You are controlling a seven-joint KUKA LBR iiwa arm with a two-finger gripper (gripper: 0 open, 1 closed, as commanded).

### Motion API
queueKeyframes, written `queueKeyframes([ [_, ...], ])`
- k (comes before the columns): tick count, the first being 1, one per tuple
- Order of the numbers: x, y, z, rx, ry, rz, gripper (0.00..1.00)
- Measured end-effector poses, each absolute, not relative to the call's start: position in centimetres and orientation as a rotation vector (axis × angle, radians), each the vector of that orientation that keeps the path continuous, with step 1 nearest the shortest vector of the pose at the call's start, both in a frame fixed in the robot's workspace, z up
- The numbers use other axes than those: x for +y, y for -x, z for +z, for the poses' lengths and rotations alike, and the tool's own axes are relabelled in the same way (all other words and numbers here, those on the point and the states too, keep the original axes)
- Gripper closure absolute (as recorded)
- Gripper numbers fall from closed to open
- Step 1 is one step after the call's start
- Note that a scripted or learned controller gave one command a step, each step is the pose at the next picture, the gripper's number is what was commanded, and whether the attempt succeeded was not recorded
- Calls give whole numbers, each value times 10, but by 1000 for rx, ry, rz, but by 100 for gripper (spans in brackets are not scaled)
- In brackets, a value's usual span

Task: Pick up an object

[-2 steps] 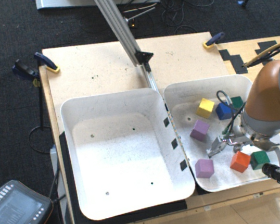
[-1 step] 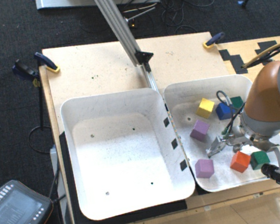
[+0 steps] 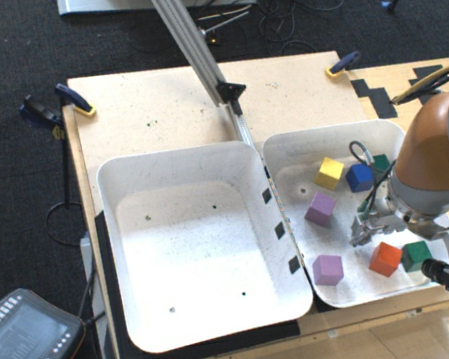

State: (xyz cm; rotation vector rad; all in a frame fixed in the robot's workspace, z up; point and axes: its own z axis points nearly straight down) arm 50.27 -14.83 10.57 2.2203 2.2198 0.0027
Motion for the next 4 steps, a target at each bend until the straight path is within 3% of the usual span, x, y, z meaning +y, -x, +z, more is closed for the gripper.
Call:
queueKeyframes([
  [2,-140,-505,208,2221,-2214,5,100],
  [4,-22,-553,218,2231,-2211,5,100],
])
